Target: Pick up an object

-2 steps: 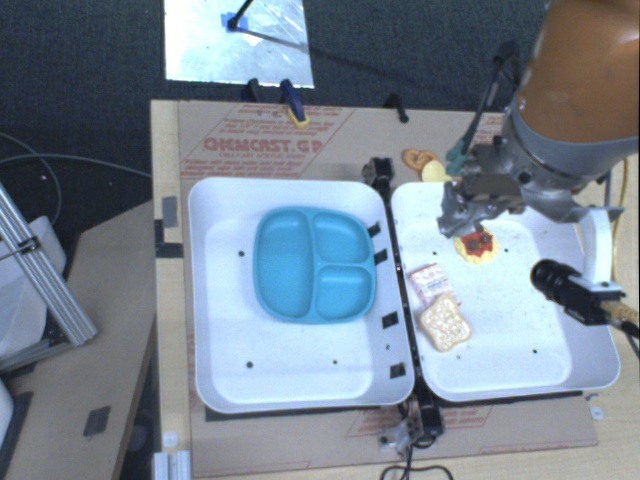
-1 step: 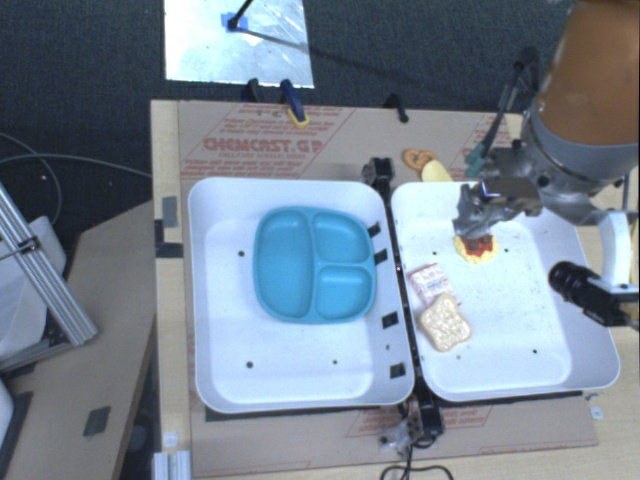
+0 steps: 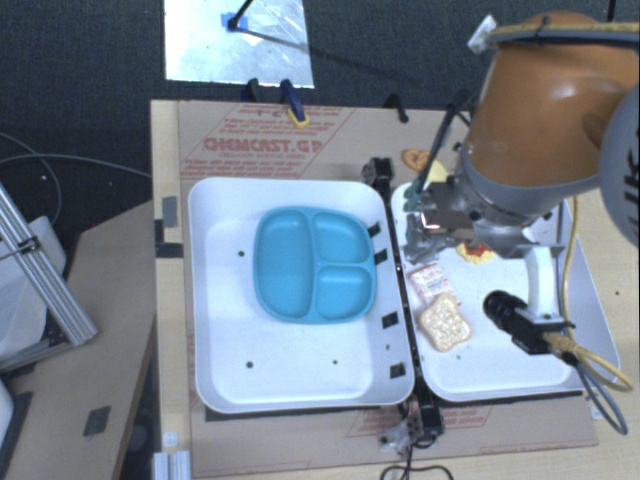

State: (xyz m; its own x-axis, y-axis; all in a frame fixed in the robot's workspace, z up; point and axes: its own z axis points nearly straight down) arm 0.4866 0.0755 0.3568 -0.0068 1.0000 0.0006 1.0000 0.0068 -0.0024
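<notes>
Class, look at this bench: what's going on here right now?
A robot arm reaches in from the right over the right bin, its gripper low near that bin's upper left corner. Below it lie a small packet and a toast-like item. The left bin holds a blue divided plate, untouched.

The arm [image 3: 560, 108] enters from the right edge of the frame and fills the upper right, its orange band a broad dome seen from above with a grey ring beneath it. Below that, the wrist's metal housing points down and left toward the middle of the frame. The gripper [image 3: 428, 220] sits at its lower left end, largely hidden under the wrist.
</notes>
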